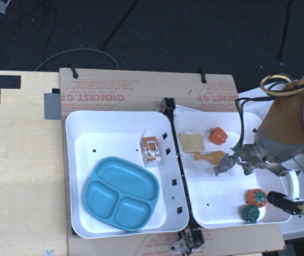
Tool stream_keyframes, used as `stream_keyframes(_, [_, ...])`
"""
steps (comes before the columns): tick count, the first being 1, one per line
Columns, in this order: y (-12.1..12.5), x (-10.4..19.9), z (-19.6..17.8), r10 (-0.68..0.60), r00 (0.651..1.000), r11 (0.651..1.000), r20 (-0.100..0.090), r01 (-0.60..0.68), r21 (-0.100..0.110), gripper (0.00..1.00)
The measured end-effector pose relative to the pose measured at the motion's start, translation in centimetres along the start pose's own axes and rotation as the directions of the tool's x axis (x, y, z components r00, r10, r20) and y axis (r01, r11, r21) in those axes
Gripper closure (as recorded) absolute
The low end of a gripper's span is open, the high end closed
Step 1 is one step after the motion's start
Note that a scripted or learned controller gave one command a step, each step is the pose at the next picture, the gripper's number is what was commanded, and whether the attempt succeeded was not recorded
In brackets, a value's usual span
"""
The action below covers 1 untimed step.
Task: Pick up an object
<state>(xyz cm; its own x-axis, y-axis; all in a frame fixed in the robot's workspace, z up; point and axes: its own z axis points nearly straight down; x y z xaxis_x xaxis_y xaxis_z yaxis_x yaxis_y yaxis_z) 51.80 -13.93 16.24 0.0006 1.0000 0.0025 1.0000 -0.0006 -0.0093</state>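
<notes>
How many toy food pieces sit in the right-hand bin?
5: bread slice, red pepper, drumstick near the end effector, tomato, green item. The arm may hide others.

We see two white bins side by side on the surface (18,169). Taking the black divider (177,169) between them as our landmark: left of it, in the left bin (80,129), sits a blue compartment plate (121,193), and a small orange-and-white box (150,150) stands nearer the divider. Right of it, in the right bin (216,217), lie a tan bread slice (192,141), a red pepper (218,136), a brown drumstick (209,156), an orange tomato (256,197) and a green item (250,213). The end effector (225,165) hovers just beside the drumstick.
</notes>
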Motion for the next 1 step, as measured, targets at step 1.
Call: stream_keyframes(1, [0.75, 0.16, 4.78, 0.0, 1.0, 1.0, 0.0, 0.0, -0.001, 0.0])
